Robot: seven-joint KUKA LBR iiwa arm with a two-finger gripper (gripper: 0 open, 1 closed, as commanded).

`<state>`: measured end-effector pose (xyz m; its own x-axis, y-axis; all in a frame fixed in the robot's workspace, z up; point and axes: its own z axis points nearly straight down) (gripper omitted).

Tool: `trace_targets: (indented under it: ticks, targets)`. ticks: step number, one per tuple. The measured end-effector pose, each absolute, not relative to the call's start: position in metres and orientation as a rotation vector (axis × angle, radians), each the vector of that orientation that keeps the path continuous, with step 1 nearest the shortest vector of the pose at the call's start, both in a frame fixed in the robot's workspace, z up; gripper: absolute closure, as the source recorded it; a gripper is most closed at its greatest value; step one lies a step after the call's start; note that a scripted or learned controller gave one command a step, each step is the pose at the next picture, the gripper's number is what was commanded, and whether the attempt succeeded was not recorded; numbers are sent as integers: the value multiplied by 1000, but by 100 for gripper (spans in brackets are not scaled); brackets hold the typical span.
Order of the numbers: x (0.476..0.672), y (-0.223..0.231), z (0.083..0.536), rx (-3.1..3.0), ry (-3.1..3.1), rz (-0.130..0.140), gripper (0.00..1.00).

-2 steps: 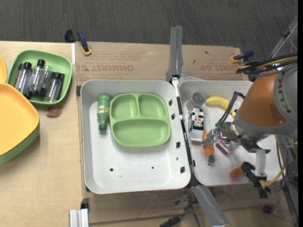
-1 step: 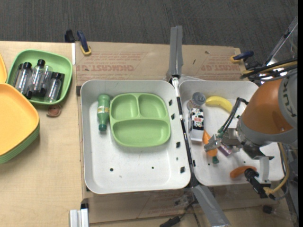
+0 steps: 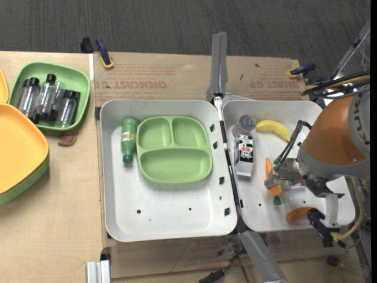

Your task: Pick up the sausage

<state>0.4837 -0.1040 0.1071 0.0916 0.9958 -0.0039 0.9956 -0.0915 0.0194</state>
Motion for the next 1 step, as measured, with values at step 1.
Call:
trace_targets:
  ticks: [1]
  targets:
    - [515, -70, 191, 2348, 2089, -4, 100]
